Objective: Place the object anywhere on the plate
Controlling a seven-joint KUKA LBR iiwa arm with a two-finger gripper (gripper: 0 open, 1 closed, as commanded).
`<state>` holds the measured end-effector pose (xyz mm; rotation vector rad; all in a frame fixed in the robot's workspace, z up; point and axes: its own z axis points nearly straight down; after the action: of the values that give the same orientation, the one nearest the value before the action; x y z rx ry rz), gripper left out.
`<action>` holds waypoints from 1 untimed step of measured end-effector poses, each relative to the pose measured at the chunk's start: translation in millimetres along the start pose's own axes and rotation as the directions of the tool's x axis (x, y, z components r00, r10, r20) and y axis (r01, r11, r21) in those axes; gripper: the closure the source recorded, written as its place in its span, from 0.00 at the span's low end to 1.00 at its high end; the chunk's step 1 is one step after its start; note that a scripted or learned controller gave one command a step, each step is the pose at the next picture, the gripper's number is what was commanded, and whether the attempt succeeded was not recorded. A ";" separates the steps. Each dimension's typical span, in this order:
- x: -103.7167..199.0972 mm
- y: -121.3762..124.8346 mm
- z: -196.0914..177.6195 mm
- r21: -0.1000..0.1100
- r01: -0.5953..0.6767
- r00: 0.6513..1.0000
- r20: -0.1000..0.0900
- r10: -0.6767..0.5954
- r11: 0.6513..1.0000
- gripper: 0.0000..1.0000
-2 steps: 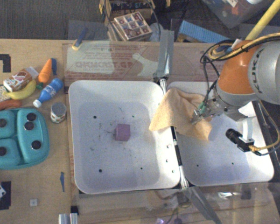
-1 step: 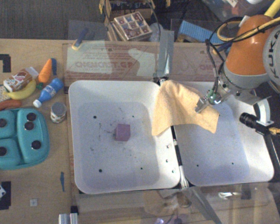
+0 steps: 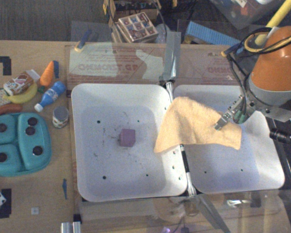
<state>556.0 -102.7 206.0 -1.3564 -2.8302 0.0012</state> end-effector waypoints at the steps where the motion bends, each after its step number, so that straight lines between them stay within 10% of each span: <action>1: 70.8 45.1 19.4 0.001 -0.017 1.000 0.000 0.017 1.000 1.00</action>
<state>546.8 -19.2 186.7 -1.3807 -2.8178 0.0031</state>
